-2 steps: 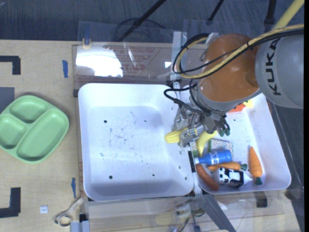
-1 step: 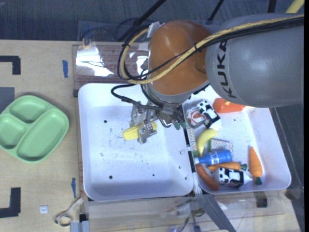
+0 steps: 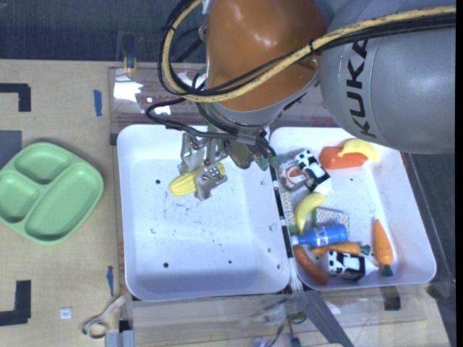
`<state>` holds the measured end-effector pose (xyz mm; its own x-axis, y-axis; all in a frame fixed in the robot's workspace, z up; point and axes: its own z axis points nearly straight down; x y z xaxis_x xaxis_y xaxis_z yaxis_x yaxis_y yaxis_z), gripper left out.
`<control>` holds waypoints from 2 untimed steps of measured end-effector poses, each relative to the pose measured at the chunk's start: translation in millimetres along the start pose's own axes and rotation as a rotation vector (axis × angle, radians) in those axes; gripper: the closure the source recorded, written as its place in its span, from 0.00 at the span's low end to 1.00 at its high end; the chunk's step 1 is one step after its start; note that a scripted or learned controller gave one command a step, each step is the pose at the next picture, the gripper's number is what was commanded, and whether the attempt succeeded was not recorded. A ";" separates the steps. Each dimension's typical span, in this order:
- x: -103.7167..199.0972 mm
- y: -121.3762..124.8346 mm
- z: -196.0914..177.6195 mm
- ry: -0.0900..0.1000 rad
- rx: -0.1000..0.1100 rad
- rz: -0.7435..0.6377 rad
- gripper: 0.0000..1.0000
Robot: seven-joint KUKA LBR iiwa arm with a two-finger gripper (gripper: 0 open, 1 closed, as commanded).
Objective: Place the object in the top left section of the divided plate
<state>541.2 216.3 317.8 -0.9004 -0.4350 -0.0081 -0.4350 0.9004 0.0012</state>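
Arm reaches in from the right, wrist over the far edge of the left bin. Gripper hangs above that bin's far half with a yellow corn cob clamped between its fingers, cob lying roughly level, tip pointing left. Green divided plate sits on the bench well left of the bins, apart from the corn. Right bin has the rest: banana, blue bottle, carrot, orange-and-yellow piece at the far side, black-and-white cow toy by the divider, a second cow-patterned item at the near side.
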 end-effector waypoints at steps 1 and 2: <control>-15.0 3.7 -18.2 0.000 0.002 0.742 1.00; 16.7 -4.2 -119.0 0.002 0.003 0.676 1.00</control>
<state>527.1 204.7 436.6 -0.9745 0.2245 -0.0048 0.2245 0.9745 0.0029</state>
